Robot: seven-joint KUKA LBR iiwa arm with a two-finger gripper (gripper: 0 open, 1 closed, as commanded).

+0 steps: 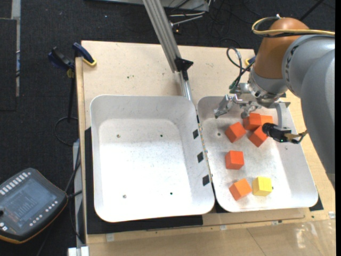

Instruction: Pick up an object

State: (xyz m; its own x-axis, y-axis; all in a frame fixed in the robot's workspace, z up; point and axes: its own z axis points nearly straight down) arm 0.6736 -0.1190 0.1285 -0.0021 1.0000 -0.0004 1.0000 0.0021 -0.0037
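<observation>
Your pincer [238,104] hangs low over the far end of the right bin [298,188], its fingers spread apart with nothing between them. Just beside it lies a tight cluster of three orange-red blocks [251,128], two of them touching. Those are awkward to grip cleanly. You would do better with the lone red block [234,159] in mid-bin, which has room on all sides. Centre over it, square the fingers to its flat faces, then descend. The orange block [240,189] and yellow block [262,186] touch each other near the front wall.
</observation>
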